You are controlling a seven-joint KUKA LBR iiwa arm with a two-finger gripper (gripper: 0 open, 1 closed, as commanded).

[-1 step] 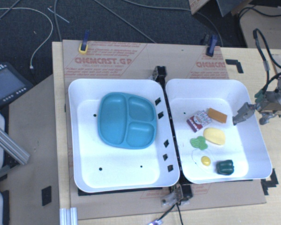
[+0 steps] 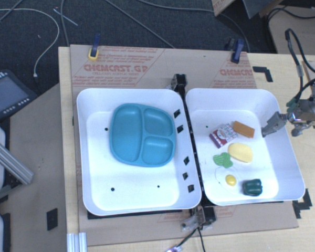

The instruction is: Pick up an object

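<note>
Two shallow white bins sit side by side on a tabletop (image 2: 121,62) covered with printed cardboard. The left bin (image 2: 89,156) holds one thing: a blue divided plate (image 2: 143,135) with three compartments, lying flat near the bin's centre. The right bin (image 2: 283,156) holds six small items grouped in its middle: a red-and-white packet (image 2: 222,135), an orange block (image 2: 243,129) just beside the packet, a pale yellow lemon-like piece (image 2: 240,152), a green leafy piece (image 2: 223,160) touching its left side, a small yellow ball (image 2: 230,180), and a dark green pepper-like piece (image 2: 252,187) near the front wall. The end effector (image 2: 275,124) reaches in from the right, over the right bin's far right wall, apart from all six items and holding nothing; whether it is released or clenched cannot be told. Two clamps, one yellow-and-blue (image 2: 94,49) and one blue (image 2: 237,51), grip the cardboard's far edge. Cables (image 2: 52,14) trail over the dark floor beyond.
</note>
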